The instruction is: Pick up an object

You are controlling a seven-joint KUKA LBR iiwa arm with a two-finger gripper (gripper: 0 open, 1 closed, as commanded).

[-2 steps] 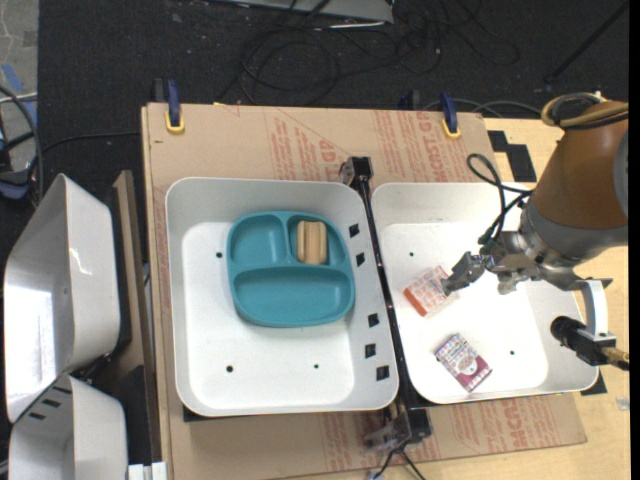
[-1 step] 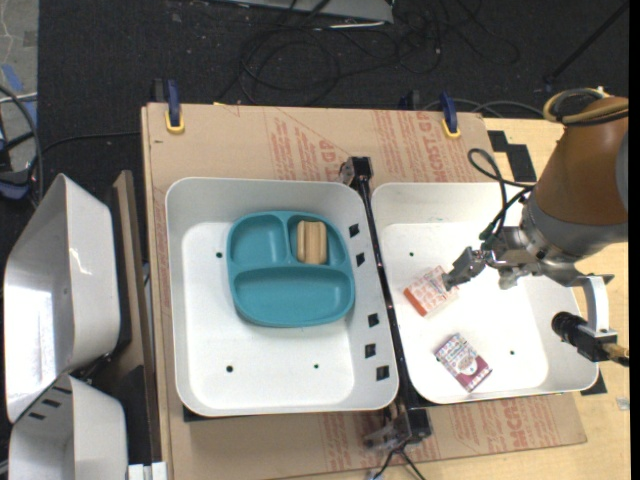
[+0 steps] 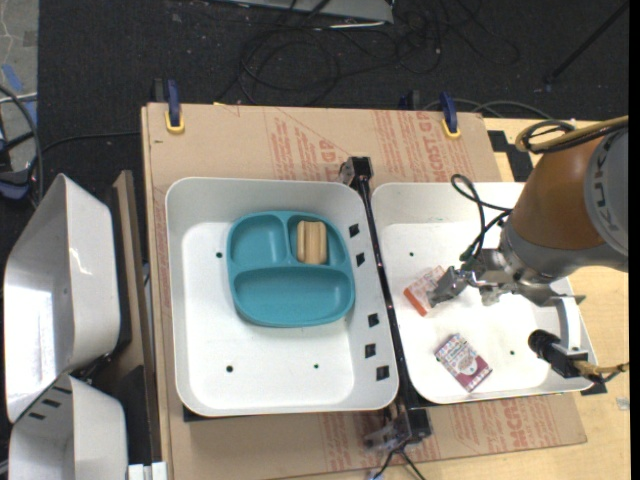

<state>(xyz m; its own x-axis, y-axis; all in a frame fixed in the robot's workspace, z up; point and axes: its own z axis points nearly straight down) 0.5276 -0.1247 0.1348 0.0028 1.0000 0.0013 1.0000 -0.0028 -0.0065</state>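
While the teal tray is sitting in the left bin with a wooden block in one compartment, the arm is working over the right bin. Judging by its pose, it is closing in on a grasp. Its gripper is hovering right at the red-and-white packet, apparently touching its right edge; I cannot tell how wide it is. A pink packet is lying nearer the front. Next, a firm closure and lift is needed.
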